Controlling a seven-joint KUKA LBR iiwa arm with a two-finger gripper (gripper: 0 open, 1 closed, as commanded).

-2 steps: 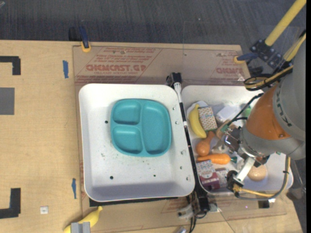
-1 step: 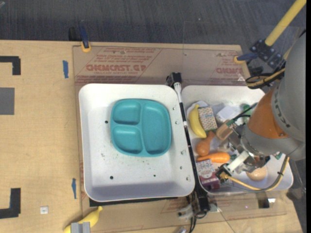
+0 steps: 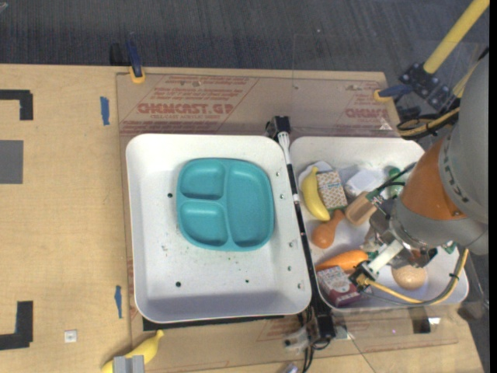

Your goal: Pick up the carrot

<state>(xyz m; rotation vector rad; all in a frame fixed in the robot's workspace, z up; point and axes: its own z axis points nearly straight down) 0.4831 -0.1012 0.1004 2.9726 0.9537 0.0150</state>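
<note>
From above, I reach in from the right over the right bin (image 3: 458,292). My gripper (image 3: 371,269) hangs low at the carrot's right end; I cannot tell how it is set. The carrot (image 3: 342,259) lies in the near left part of that bin, beside a dark red packet (image 3: 337,284). A banana (image 3: 311,196) lies farther back. The left bin (image 3: 147,231) holds a teal divided plate (image 3: 225,203).

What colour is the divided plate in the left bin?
Teal, plain with no pattern; the divided plate shows clearly in the camera view.
</note>
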